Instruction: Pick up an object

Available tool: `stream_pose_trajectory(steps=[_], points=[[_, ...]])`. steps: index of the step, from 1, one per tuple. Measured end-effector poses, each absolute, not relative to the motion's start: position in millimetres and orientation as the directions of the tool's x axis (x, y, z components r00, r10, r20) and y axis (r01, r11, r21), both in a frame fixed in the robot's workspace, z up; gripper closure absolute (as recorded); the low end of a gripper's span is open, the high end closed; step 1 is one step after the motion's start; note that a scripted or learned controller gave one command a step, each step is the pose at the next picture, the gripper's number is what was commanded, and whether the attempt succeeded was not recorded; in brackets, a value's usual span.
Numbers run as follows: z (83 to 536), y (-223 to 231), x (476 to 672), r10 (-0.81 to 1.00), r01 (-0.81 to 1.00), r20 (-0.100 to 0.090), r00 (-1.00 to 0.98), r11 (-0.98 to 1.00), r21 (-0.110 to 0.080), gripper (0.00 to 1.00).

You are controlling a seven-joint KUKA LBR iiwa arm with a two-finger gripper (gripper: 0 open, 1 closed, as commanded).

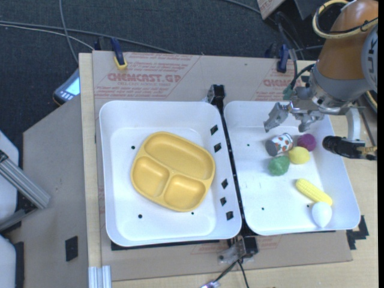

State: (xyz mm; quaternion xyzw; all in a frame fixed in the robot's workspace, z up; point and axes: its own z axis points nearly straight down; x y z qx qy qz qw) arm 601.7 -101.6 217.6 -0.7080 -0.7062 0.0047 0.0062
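Bright even light, slight blur

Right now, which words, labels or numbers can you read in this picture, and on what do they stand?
"CHEMCAST GP", in red, on the brown board behind the left bin.
The same red print on the board behind the right bin, too cut off to read.
Small red lines under both prints: too blurred to read.
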Motion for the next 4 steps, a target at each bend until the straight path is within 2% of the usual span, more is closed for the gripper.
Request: stream_pose_trajectory(steps=[1,2,3,4], points=[[225,-101,604.5,1.000,1.000,0.001,0.000,0.000,-0.002,0.00],[169,-91,601.7,1.000,1.000,0.002,-0.001,0.001,-0.008,0.00],[125,-91,606.6,1.000,1.000,0.002,0.000,0.000,-0.006,0.00],[113,-92,613.1,1.000,1.000,-0.003,-0.001,0.001,0.021,0.00]])
